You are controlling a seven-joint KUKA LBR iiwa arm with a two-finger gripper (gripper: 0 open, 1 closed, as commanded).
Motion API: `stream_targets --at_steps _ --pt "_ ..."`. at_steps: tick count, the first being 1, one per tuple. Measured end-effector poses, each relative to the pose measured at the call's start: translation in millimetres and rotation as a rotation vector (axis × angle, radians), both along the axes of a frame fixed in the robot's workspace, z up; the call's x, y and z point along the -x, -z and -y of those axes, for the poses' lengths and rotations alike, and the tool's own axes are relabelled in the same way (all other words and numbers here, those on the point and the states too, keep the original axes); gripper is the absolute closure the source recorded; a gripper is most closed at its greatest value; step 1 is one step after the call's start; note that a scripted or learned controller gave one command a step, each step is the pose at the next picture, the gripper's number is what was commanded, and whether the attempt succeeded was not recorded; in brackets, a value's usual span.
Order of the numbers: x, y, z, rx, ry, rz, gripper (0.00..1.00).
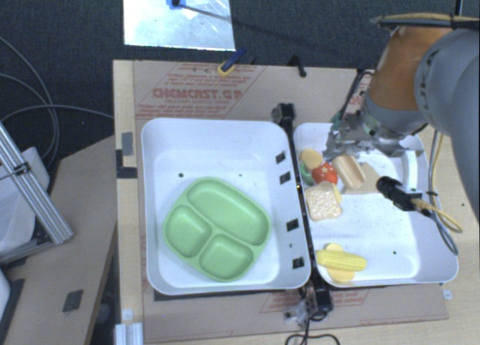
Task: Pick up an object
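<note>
We can't tell our gripper's [339, 145] state. Just below it crowd a bread roll [349, 172], tomato [325, 173] and cracker [323, 202]; we risk pinching two together or slipping off.

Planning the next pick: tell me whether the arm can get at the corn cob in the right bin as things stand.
Probably yes. The corn cob lies alone near the right bin's front edge, apart from the food cluster where the tool is, with nothing on top of it.
</note>
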State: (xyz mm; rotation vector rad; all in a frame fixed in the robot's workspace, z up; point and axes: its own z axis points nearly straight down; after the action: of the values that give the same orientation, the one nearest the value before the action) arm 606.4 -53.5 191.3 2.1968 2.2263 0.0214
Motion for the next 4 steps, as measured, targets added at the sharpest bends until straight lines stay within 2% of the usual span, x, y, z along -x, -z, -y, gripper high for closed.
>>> stream_targets --at_steps 1,2,3,4 --pt "75 -8 -93 -0.004 0.001 -0.022 1.00" --pt "116 8 -98 -0.001 0.013 -0.023 1.00" --pt "118 -126 -93 -0.002 0.007 -0.005 1.00" --pt "122 -103 -245 -0.006 -0.006 -0.019 1.00"
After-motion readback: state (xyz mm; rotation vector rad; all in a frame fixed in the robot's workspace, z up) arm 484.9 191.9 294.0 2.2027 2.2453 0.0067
